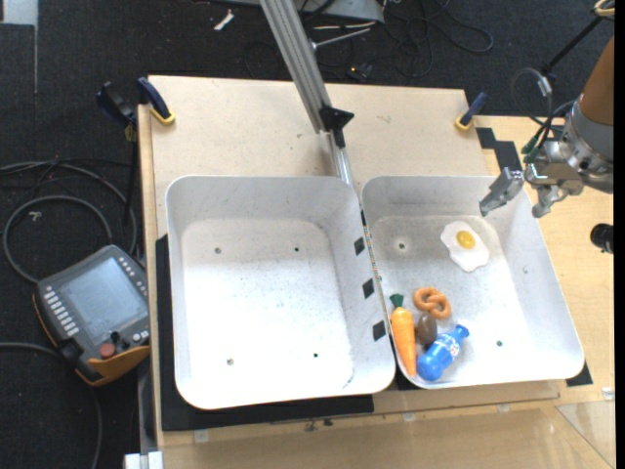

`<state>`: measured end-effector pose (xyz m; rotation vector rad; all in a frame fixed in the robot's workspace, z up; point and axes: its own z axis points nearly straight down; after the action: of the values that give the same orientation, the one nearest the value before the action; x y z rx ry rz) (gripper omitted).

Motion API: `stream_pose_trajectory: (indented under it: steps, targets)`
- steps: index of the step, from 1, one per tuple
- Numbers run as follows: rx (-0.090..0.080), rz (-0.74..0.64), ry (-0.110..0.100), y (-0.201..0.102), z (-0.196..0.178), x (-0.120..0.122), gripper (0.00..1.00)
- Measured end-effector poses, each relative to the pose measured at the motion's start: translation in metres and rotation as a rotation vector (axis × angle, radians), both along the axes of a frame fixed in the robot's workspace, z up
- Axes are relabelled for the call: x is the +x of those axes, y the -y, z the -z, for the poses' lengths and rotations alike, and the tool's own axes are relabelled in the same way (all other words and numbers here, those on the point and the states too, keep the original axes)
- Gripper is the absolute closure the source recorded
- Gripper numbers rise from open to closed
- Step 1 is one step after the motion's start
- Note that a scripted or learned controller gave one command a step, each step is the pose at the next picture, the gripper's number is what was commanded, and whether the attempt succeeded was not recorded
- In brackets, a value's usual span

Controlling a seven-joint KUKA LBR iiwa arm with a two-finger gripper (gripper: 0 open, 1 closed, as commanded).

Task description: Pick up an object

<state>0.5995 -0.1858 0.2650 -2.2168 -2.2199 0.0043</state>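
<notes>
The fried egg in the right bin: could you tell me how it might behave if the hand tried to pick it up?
The fried egg lies flat against the right bin, so fingers may find little edge to pinch. It looks like a thin toy, probably light and perhaps bendy. A push would likely slide it, not roll it.

Teach pendant (93, 308) on dark floor, left of bench, cable looped beside it. Aluminium strut (298, 52) slants across bench top. Yellow-tipped clamps at rear corners: L (156, 103), R (470, 111).
</notes>
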Motion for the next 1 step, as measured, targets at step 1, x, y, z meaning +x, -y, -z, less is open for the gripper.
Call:
stream_pose_trajectory:
  steps: [1]
  targets:
    - [-0.002, -0.002, 0.004, -0.0002, -0.0026, 0.0008, 0.0]
